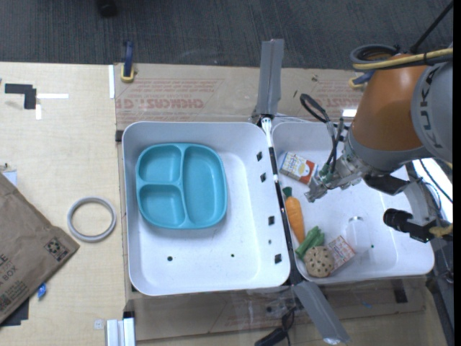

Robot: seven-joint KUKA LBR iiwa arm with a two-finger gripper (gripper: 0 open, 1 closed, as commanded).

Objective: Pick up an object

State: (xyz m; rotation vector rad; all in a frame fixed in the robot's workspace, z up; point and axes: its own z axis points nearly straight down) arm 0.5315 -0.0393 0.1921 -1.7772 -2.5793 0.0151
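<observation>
Here the carrot [294,218] lies just below-left of the claw [317,191].

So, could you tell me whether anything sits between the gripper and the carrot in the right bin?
Nothing visible does. The gripper hangs over bare bin floor just right of the carrot's top end. The small carton lies above that gap, the green piece and cookie below it.

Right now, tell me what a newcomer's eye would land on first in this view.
First the blue divided plate, lying alone in the left bin. Then the arm's orange band over the right bin, where its gripper hangs above a toy carrot, a cookie and small packets.
</observation>
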